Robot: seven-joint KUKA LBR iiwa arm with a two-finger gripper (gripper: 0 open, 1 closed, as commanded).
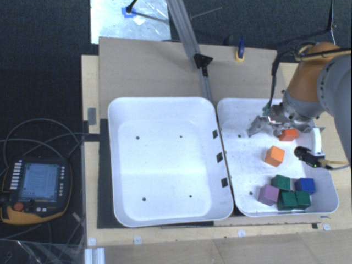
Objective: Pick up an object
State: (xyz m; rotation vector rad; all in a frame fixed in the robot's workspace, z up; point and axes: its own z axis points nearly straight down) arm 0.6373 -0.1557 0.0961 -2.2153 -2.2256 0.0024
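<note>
In the right bin lie several blocks. A small red-orange block sits at the far side, right up against the underside of my gripper. I cannot tell whether the gripper touches it. An orange cube lies a little nearer, apart from the gripper. At the near right corner cluster a purple block, two green blocks and a blue block. The arm's orange band shows above the wrist.
The left bin stands beside the right one, their walls meeting at the middle. A grey pole slants across the back of the bench. A teach pendant with cables lies on the floor at left.
</note>
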